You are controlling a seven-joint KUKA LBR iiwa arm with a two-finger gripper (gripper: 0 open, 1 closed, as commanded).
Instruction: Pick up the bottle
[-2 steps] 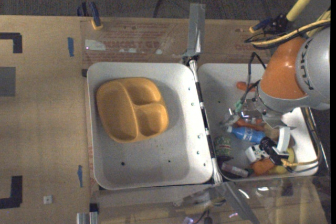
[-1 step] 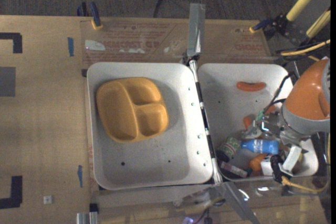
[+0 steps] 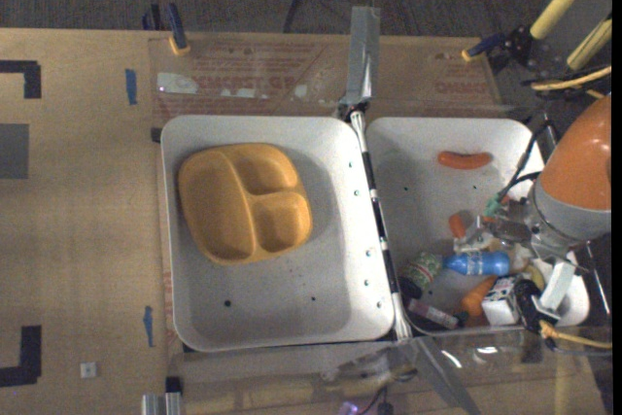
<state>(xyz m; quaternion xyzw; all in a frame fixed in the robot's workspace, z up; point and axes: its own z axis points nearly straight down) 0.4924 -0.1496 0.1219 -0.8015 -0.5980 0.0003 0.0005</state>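
Right now I see the bottle [image 3: 478,263] lying on its side among clutter near the right bin's [image 3: 413,170] front edge. It looks light, stiff and slick; I'd grip mid-body. Whether the hand [image 3: 491,230] is released or clenched, I cannot tell.

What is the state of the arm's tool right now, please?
Tool: low in the right bin, just above the blue bottle; open or closed cannot be told.

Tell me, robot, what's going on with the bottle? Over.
Claw low over right bin, grip unclear. Blue bottle lying flat beside it. Clutter packed around bottle; hot dog apart.
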